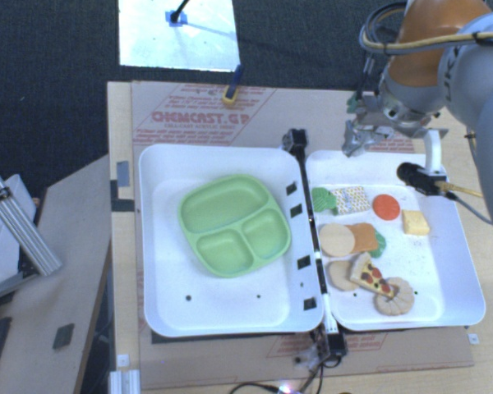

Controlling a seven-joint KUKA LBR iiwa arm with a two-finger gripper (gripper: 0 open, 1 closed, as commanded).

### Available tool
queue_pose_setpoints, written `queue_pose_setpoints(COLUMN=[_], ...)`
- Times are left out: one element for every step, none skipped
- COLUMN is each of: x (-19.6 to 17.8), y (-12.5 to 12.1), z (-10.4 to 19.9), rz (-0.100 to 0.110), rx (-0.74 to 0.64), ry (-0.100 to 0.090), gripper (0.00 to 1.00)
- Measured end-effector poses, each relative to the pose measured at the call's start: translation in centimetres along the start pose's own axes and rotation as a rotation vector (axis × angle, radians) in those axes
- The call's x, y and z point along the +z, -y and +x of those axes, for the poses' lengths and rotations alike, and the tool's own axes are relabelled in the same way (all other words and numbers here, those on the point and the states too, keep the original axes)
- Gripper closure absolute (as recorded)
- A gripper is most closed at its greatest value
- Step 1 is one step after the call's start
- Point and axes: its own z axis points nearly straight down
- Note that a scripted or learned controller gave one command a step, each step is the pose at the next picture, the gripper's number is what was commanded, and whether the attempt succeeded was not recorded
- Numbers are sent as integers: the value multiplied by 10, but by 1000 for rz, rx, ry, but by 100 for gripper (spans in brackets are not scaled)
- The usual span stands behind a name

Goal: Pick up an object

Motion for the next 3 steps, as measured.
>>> queue_pose_setpoints(x=[-9, -10, 4], y=[14, 10, 6], z=[7, -11, 2], rz=[1, -1, 0], rx=[0, 6, 1], ry=[-1, 0, 0], gripper=[100, 100, 100])
